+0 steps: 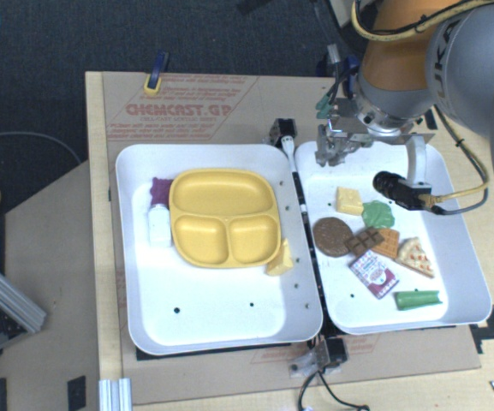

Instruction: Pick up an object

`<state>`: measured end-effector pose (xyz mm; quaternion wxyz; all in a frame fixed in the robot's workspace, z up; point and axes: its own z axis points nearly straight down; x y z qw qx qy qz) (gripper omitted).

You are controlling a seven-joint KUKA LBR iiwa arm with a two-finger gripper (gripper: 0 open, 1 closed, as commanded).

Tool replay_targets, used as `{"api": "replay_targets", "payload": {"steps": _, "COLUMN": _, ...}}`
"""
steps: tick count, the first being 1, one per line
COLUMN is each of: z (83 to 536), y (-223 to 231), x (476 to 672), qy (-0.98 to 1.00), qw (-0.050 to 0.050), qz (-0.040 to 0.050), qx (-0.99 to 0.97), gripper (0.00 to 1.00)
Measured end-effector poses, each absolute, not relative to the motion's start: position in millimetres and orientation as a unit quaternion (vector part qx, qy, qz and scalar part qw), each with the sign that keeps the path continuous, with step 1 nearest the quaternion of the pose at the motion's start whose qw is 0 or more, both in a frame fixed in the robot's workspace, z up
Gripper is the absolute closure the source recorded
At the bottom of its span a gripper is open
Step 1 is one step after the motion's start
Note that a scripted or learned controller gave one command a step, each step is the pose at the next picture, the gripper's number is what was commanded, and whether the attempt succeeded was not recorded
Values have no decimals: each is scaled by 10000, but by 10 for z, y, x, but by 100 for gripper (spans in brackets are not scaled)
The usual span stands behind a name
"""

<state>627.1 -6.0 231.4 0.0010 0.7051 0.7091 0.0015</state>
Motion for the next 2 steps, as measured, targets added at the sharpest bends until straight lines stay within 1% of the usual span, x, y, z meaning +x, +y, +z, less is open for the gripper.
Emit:
{"api": "replay_targets", "payload": {"steps": 1, "z": 2361, "y": 501, "x": 6358, "qy": 7095, "qw": 6, "qz": 20, "qx": 7047, "gripper": 100}}
{"api": "replay_targets", "payload": {"steps": 2, "z": 2137, "y": 670, "x": 6314, "qy": 7079, "qw": -20, "qz": -18, "qx": 7063, "gripper": 100}}
